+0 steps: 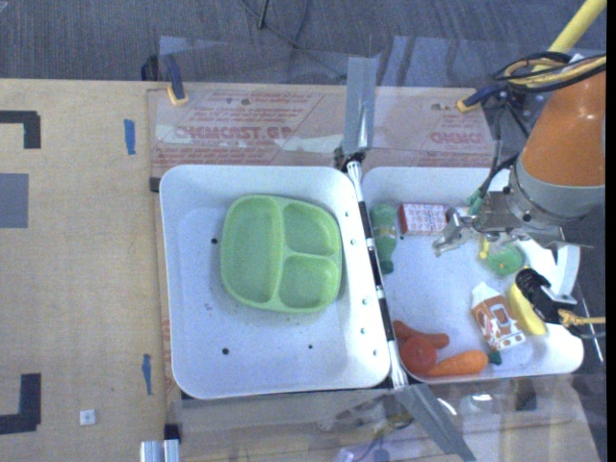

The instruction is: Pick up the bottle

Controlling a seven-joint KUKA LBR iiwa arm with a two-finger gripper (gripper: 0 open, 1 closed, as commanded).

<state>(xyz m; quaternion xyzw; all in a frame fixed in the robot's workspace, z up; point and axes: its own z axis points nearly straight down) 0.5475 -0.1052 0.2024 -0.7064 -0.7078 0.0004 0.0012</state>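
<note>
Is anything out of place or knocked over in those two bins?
Nothing looks spilled or broken. The green plate sits flat in the left bin. The green bottle lies against the right bin's left wall, and the other items there lie loosely scattered.

Two bins (183, 287); one plate (281, 253); one carrot (460, 362)

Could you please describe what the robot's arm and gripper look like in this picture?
The arm is grey with a broad, rounded orange band above the wrist. Black, yellow and blue cables loop beside it. The gripper is a small silvery metal piece with thin fingers.
</note>
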